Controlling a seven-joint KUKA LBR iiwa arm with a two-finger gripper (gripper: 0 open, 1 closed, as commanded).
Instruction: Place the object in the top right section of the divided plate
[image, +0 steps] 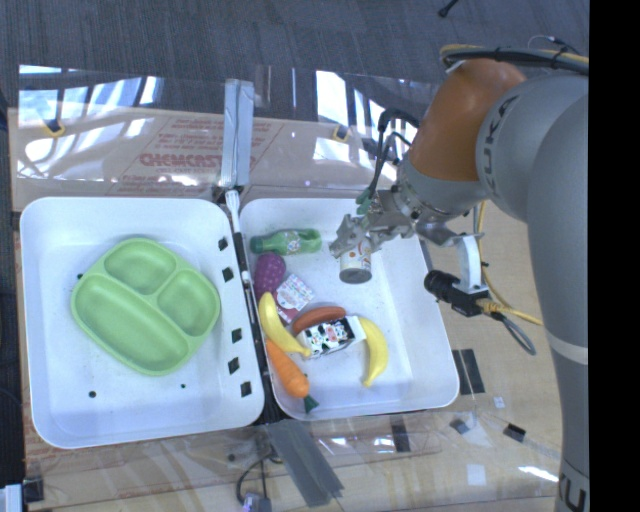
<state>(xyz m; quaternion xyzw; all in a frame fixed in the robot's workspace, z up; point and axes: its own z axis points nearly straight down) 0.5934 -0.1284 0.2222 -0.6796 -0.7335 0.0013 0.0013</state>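
The arm (500, 130) reached over the right bin (420, 380). Far to the left of the claw (357, 243) lay the green divided plate (146, 305) in the left bin (60, 400). The small can (356, 264) sat upright directly under the claw, apparently pinched between its fingers.

we see a wooden bench (480, 440) under a dark grey carpeted floor (200, 35) along the top. a flat sheet of cardboard with red print (180, 150) lies behind the bins, and bright window glare streaks across it.
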